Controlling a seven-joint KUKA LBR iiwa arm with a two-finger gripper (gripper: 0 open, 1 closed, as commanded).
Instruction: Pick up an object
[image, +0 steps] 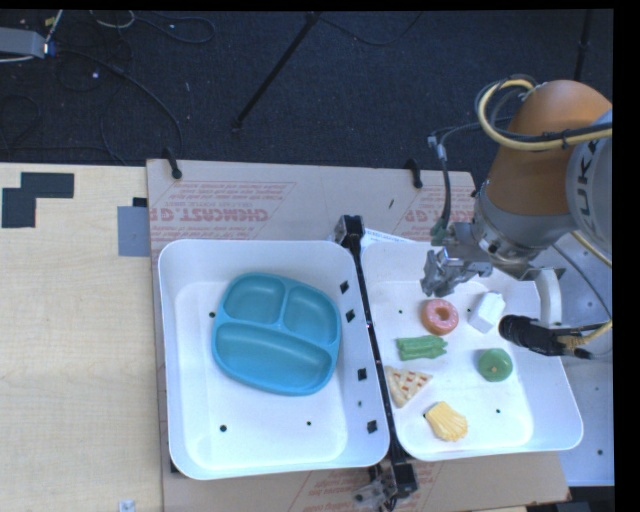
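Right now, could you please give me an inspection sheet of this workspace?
Surface: two white bins, left bin and right bin, on cardboard.
Job's things: in the right bin, donut, green piece, green round, waffle, yellow piece, white block.
Clutter: blue tray in the left bin.
Grippers: gripper above the donut, holding nothing visible.
Cables: yellow hose on the arm; black cables on the floor.
Surroundings: dark floor, wooden bench.

End effector (440, 277) fingertips indistinct above the pink ring (439, 316); arm (560, 150) cropped at right.
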